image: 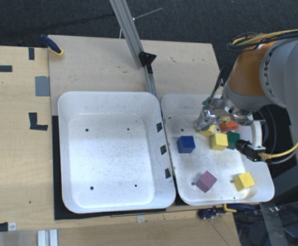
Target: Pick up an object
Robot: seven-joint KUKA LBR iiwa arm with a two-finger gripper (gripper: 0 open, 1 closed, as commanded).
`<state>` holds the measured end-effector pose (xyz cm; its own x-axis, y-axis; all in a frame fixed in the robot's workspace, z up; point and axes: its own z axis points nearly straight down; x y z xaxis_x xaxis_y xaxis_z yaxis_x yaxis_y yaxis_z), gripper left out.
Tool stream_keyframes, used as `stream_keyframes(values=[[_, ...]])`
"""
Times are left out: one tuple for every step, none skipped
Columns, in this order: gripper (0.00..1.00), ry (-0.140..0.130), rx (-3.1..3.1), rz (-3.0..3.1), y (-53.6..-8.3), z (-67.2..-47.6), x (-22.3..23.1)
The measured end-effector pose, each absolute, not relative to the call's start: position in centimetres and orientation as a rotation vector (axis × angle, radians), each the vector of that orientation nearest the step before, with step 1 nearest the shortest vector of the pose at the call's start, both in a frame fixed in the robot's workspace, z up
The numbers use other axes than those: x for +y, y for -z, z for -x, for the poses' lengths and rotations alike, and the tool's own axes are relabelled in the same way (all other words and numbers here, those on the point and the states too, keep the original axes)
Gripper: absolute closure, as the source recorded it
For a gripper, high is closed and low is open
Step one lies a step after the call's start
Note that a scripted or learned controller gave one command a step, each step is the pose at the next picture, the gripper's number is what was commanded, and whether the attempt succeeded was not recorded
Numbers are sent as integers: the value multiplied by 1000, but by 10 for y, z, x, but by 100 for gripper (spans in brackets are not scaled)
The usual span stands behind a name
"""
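Gripper (206,120) is low in the far part of the right bin (182,106), hanging from the grey arm (279,76) with its orange band. Whether it is open or closed cannot be told at this resolution, and nothing is visibly held.

Just right of the gripper lies a tight cluster: a yellow block (219,141) on the near side, an orange-red piece (229,125) on the far side and a green piece (233,138) to the right, touching or nearly so. A blue cube (186,144) sits apart, near and left of the gripper. Nearer the front rim are a purple block (206,181) and a second yellow block (243,181), well apart from the cluster.

Judgement on handling: the blocks look like small rigid toy cubes, light, stiff, not fragile, with flat, perhaps slightly slick faces. Take hold across two opposite flat sides. The blue cube offers the cleanest access; the clustered pieces leave little room beside them.

The left bin (67,137) stands beside the right one. No brand, label or legible writing observed.
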<state>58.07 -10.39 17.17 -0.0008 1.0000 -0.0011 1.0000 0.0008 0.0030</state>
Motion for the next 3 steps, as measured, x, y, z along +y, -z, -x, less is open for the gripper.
stream_keyframes(values=[[100, -4, 2221, -2217, -222, -574, -98], [100, -1, 2222, -2220, -237, -575, -97], [100, 0, 2229, -2215, -230, -578, -42]])
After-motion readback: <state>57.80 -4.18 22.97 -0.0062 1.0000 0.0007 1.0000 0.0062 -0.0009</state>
